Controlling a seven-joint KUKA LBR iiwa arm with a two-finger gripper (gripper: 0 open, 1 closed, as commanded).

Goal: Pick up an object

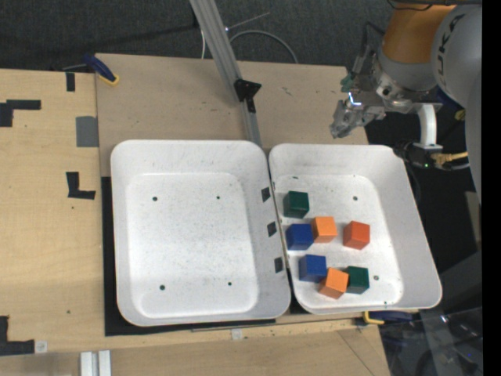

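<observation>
Seven small cubes sit in the right bin (391, 167) — two green (296, 204) (358, 279), two blue (299, 236) (312, 267), three orange (325, 228) (356, 234) (334, 282). The left bin (125, 159) lies beside it on the worktop (47, 233). The pincer (344, 124) hangs above the right bin's far rim — nothing in it.

The arm (438, 30) has a grey rounded casing with an orange band above the wrist. Part of a dark letter marking stands on the grey shell. The gripper (344, 124) is metallic grey, with thin cables beside it.
</observation>
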